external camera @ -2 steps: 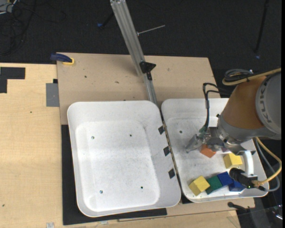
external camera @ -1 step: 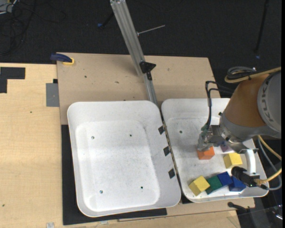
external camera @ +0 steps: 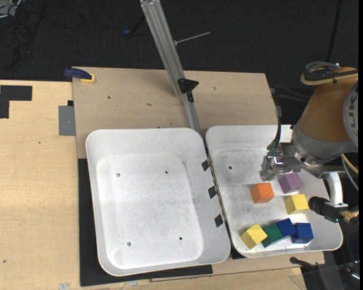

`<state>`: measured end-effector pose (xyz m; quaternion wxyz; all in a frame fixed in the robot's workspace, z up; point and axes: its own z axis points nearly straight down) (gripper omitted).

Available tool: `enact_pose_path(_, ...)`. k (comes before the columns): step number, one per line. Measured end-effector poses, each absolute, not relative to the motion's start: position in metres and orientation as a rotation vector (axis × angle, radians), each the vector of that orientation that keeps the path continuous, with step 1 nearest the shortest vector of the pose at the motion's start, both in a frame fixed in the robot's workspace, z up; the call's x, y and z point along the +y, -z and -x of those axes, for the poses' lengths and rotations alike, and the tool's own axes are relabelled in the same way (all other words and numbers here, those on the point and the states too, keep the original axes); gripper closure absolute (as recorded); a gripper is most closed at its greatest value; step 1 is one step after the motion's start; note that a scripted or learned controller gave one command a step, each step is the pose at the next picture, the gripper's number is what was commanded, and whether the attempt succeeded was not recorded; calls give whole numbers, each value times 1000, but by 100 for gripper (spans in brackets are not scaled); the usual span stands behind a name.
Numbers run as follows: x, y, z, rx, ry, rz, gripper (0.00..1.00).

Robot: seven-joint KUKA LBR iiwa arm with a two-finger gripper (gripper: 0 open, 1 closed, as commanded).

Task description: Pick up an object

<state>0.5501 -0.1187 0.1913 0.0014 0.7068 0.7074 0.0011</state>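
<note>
Whether the fingers are spread or closed I cannot tell, but the metal two-finger gripper [external camera: 273, 168] hangs just above the small orange cube [external camera: 262, 192] (likeliest target) in the right white bin [external camera: 242, 139].

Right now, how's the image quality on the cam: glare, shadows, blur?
Camera view: even overhead light, no hard glare on the white bins; soft shadows beside the orange cube and under the gripper. The background past the bench is very dark. Blocks are crisp; the gripper is slightly soft, fingers hard to resolve.
</note>
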Motion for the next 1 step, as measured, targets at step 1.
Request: enact_pose_path(1,-124,-254,-548,2220,-4,-2218,100)
